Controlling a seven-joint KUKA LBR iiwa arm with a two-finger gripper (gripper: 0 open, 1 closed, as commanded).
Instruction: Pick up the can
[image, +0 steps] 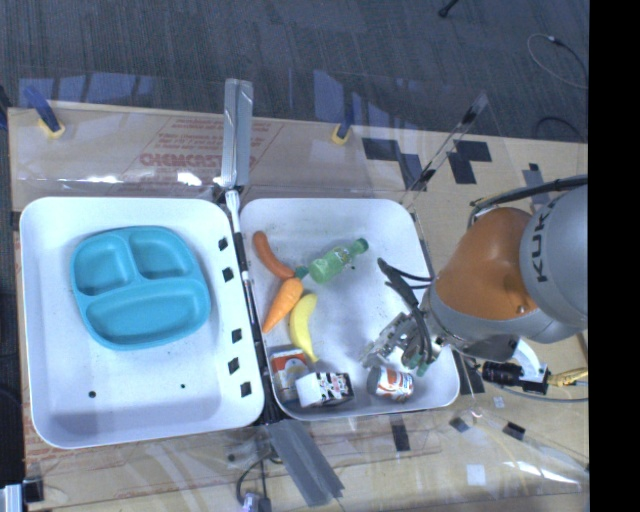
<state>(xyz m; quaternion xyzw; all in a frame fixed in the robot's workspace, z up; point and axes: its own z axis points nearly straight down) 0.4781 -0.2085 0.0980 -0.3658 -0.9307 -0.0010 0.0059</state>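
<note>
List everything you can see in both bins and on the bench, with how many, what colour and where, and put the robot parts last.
bins: 2, white, side by side on the bench
divided plate: 1, blue, in the left bin
bottle: 1, green, lying near the middle of the right bin
carrot: 1, orange, right bin, left side
sausage: 1, reddish orange, just above the carrot
banana: 1, yellow, right of the carrot
can: 1, silver with red, right bin, front right corner
small packages: about 2, white, red and black, right bin, front edge
arm: 1, grey with an orange band, reaching in from the right
hand: 1, dark metal, just above the can
</note>
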